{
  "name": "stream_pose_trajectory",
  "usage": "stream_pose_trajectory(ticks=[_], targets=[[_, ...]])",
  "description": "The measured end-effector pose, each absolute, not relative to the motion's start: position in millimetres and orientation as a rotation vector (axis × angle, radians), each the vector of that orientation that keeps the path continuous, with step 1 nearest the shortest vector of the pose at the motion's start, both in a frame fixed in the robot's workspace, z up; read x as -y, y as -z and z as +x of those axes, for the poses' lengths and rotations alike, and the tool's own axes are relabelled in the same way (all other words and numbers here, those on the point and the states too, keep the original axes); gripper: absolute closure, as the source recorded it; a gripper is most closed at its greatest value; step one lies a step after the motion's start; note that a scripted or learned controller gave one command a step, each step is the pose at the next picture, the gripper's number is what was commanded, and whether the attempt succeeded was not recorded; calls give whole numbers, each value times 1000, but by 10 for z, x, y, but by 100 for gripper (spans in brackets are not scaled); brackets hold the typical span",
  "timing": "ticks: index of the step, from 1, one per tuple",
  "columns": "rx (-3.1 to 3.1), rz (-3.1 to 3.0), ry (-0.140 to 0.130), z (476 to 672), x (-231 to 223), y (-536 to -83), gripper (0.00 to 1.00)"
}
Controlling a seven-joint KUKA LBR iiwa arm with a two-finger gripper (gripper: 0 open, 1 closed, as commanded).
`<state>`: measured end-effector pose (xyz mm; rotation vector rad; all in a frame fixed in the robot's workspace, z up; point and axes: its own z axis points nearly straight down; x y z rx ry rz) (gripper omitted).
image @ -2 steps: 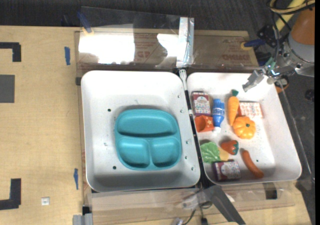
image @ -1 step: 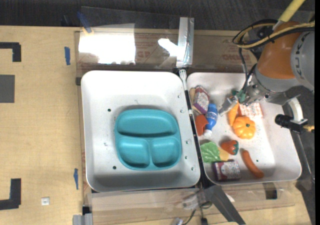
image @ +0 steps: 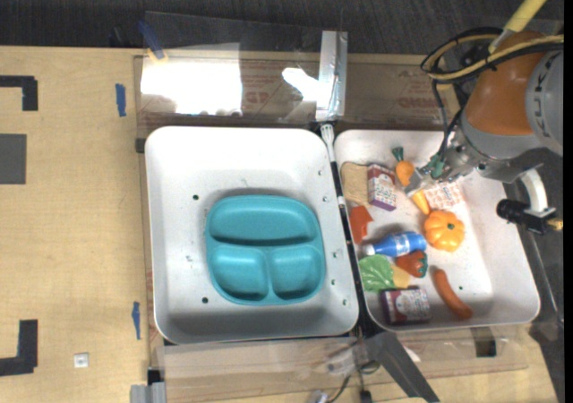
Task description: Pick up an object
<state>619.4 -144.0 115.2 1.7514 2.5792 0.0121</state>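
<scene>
The hand (image: 440, 168) hung low over the right bin (image: 515, 298), its grip impossible to judge, with the small orange pumpkin (image: 444, 229) lying just below it, toward the bin's near side.

The grey KUKA arm (image: 537, 115) reaches in from the right side of the view, in its upper part. Its broad orange band (image: 503, 104) sits just above the wrist, and yellow and black cables (image: 466, 54) loop beside it. The wrist points down and to the left. The two-finger gripper (image: 439, 167) hangs low at its end. Its fingertips are too small and too cluttered to read.
</scene>
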Motion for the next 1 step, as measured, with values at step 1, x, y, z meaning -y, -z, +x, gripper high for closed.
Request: stream_pose_trajectory(ticks=[1], targets=[[-2697,1584,-14,6518,726,-2368,100]])
